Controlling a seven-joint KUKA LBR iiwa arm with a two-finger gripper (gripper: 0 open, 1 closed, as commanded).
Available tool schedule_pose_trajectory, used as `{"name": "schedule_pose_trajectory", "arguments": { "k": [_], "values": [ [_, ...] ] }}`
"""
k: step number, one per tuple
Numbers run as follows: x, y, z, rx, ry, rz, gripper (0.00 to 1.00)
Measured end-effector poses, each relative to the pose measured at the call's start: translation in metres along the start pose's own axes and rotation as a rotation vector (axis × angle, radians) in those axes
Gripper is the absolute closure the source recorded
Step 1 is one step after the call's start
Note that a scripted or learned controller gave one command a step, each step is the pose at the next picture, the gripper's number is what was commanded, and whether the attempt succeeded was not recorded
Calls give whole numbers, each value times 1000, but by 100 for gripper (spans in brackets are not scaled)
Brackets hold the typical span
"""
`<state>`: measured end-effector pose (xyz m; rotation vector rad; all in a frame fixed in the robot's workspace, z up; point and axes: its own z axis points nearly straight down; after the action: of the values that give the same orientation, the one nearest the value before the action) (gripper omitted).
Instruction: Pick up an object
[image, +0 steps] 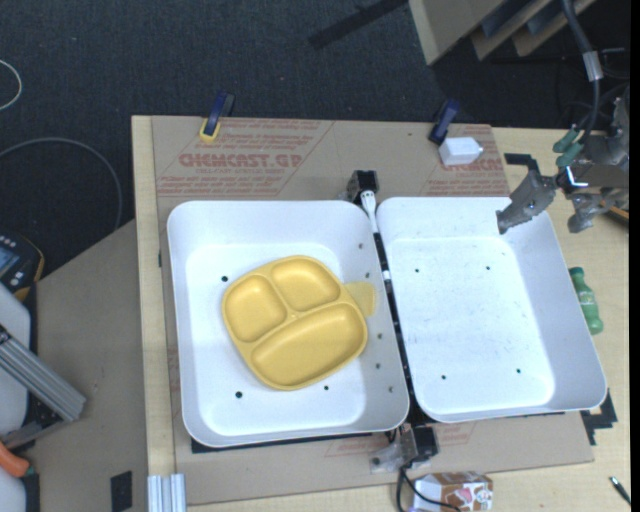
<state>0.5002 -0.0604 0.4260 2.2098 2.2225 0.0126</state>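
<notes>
Nearest the camera, at the front edge of the worktop (300, 470), a small printed packet (462, 492) lay beside a tangle of cable. Behind it two shallow white bins sat side by side. The left bin (190, 300) held the only candidate object: a yellow divided plate (292, 322) with three compartments, lying flat and right way up near the middle of the bin floor, turned at an angle to the bin walls. A small yellow fragment (362, 296) lay touching or just beside its right rim. The right bin (540, 300) had only specks on its floor.

The hand (522, 210) hung above the rear right corner of the right bin, well apart from the plate. Whether its fingers were apart or together could not be told at this angle, and nothing was seen between them.

The plate appeared to be moulded plastic: light, stiff and smooth, probably slippery. Lying flat, it offered no side faces for a pinch. The likeliest hold was judged to be across the raised outer rim or one of the dividing ridges, with one finger inside a compartment. A grip on one rim would let the plate tilt or slip out.
</notes>
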Motion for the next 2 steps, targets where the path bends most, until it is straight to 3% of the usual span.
{"name": "schedule_pose_trajectory", "arguments": {
  "k": [1, 2],
  "values": [
    [45, -20, -85, -1, 0, 0, 0],
    [43, -19, -91, 5, -2, 4, 100]
  ]
}}
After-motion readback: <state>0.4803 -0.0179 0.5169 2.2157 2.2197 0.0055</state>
